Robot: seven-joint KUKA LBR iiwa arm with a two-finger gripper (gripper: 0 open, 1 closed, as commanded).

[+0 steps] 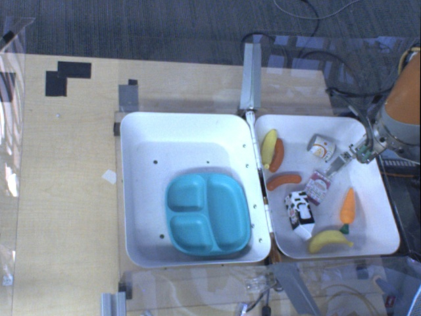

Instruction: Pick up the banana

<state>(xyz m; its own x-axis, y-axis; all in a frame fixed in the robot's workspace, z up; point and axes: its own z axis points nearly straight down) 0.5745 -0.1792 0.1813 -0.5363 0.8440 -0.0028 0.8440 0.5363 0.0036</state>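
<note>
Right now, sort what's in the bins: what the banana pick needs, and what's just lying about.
Needed:
banana, near edge of the right bin
tool

Lying about:
carrot
two sausages
yellow fruit
black-and-white carton
patterned packet
small white box
blue divided tray, left bin

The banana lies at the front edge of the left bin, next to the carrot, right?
Not quite: the camera view shows the banana at the front edge of the right bin, next to the carrot. The left bin holds the blue tray.
</note>
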